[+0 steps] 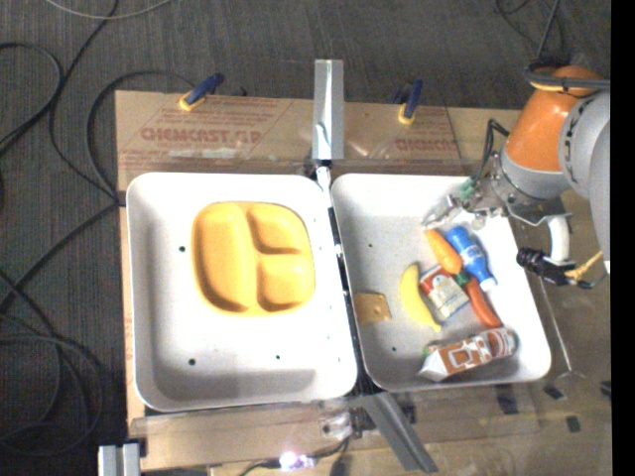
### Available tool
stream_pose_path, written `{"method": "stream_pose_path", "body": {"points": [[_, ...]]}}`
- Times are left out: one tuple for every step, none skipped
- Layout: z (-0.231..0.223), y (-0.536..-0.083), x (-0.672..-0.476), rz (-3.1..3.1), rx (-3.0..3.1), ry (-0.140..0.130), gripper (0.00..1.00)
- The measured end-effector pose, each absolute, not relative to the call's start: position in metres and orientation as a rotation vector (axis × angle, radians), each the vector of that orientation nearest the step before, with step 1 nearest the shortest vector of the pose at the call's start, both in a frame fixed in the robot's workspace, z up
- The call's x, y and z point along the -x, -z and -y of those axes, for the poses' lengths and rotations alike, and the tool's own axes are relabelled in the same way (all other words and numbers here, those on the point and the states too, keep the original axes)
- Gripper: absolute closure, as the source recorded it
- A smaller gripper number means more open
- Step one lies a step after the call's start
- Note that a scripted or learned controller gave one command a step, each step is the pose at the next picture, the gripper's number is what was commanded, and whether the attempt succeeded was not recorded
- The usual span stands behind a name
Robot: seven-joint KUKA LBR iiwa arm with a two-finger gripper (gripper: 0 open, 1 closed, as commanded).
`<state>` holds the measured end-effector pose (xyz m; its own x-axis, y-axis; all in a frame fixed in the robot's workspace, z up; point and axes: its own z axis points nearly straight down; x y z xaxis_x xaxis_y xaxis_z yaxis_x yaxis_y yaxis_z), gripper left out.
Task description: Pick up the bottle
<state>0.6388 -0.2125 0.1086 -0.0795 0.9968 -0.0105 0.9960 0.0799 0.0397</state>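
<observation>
A blue bottle with a white cap end lies on its side in the right bin, near the bin's right wall. An orange carrot lies against its left side. My gripper hovers at the bin's upper right corner, just above the bottle's upper end, with nothing seen in it. The arm with its orange band comes in from the right edge.
The right bin also holds a banana, a small packet, a second carrot, a carton and a brown cracker. In the left bin sits a yellow divided tray.
</observation>
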Motion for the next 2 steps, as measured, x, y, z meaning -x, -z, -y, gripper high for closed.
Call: {"method": "stream_pose_path", "body": {"points": [[0.213,-0.109,-0.623,-2.304,-2.071,-0.043,0.0],[0.232,-0.12,-0.63,-2.259,-2.084,-0.032,1.0]]}}
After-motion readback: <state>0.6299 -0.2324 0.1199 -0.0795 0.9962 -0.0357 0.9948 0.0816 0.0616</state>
